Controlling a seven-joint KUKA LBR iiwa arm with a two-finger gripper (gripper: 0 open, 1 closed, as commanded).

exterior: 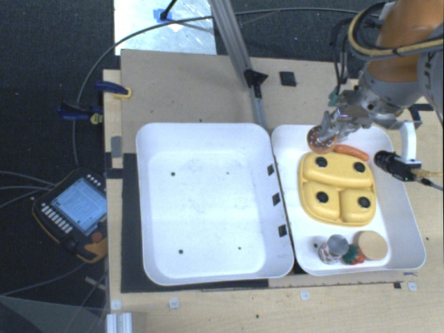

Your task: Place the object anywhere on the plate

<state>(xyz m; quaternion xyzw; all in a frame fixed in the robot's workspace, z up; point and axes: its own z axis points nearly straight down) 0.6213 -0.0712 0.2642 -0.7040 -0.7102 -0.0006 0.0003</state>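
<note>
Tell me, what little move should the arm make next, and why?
Probably a short shift toward the yellow plate, then a lowering. The gripper hangs at the plate's far corner, by a brownish object and an orange piece at the rim. Whether it holds anything is unclear, so the grip wants checking first.

A grey KUKA arm with an orange band reaches in from the right, its gripper (331,129) poised over a small brownish round object (319,141) at the far edge of the right bin (402,207). Just beyond the gripper toward the camera sits a yellow sectioned plate (338,187), an orange carrot-like piece (351,151) at its rim. Farther on lie a tan disc (372,245) and small toys (338,250); the left bin (201,200) lies to the gripper's side.
</note>
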